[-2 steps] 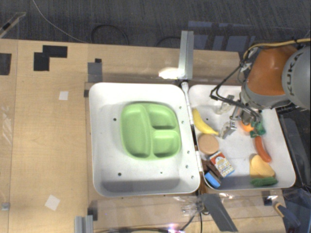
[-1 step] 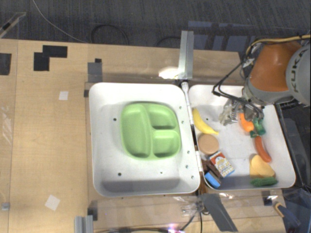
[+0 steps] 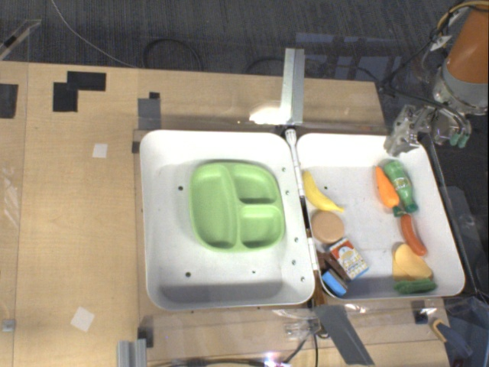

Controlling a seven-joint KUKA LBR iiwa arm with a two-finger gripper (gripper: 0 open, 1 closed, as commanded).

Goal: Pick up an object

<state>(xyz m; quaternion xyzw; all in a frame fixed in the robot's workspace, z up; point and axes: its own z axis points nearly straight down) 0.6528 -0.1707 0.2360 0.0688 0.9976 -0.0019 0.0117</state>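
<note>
Left bin (image 3: 157, 205) white, holding a pale green divided tray (image 3: 235, 205). Right bin (image 3: 359, 178) white: yellow banana (image 3: 321, 195), orange carrot (image 3: 386, 188), green bottle (image 3: 401, 183), red sausage (image 3: 413, 235), tan disc (image 3: 328, 226). Worktop (image 3: 69, 228) was light wood with black patches.

The worktop (image 3: 69, 228) is pale, matt wood-look board. Both bins, left (image 3: 164, 281) and right (image 3: 351, 147), look like smooth white plastic with a soft sheen. The green divided tray (image 3: 233, 205) is smooth matt plastic. The banana (image 3: 319, 193) and carrot (image 3: 384, 187) look like glossy moulded plastic. The floor (image 3: 191, 14) is dark, rough carpet.
</note>
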